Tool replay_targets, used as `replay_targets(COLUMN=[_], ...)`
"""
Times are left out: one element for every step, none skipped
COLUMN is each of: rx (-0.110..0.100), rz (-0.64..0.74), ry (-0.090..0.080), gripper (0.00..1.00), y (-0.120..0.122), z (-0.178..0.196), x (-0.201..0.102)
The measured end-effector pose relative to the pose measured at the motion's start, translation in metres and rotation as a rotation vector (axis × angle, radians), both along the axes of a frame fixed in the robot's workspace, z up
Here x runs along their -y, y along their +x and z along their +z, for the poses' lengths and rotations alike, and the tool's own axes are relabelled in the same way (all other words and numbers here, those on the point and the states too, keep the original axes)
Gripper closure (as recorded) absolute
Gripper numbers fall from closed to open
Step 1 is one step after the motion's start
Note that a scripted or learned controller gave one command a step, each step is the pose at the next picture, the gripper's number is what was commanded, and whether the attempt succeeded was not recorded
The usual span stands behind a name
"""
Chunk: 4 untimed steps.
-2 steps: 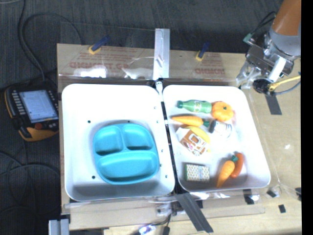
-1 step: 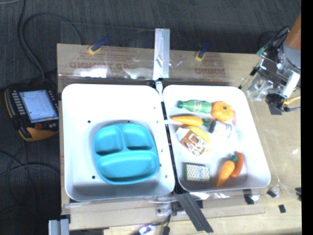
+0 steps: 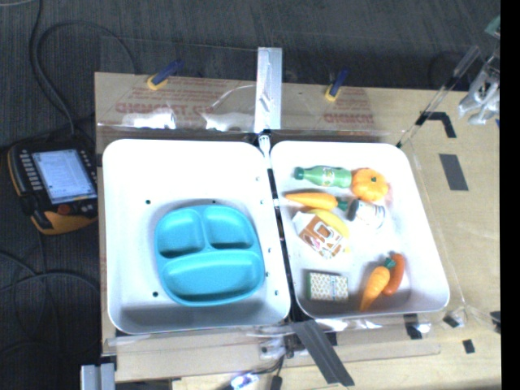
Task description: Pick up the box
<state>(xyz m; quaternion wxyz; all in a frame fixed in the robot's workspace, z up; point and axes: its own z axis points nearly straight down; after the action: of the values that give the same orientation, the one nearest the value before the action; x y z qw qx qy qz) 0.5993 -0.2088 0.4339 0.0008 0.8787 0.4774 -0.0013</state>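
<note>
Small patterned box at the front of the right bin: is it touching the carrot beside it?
Apart. The camera view shows a strip of white bin floor between the small patterned box and the carrot to its right.

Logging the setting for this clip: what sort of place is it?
Likely a robotics lab bench: two white bins on a board, a teach pendant on grey carpet, loose cables.

Blue divided tray (image 3: 210, 254) in left bin (image 3: 130, 177), small patterned box (image 3: 328, 285) in right bin (image 3: 418, 218) beside carrots (image 3: 382, 278)
</note>
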Motion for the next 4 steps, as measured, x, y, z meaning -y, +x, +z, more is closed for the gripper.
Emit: replay_targets(rx=[-0.003,-0.001,-0.003,-0.006], rz=[0.000,-0.014,-0.013,-0.011], ry=[-0.003,-0.002,-0.006,-0.010], gripper=[1.00,1.00,1.00,1.00], y=[0.000,0.067,0.068,0.068], z=[0.009,0.000,0.009,0.017], x=[0.000,-0.014,-0.015,-0.016])
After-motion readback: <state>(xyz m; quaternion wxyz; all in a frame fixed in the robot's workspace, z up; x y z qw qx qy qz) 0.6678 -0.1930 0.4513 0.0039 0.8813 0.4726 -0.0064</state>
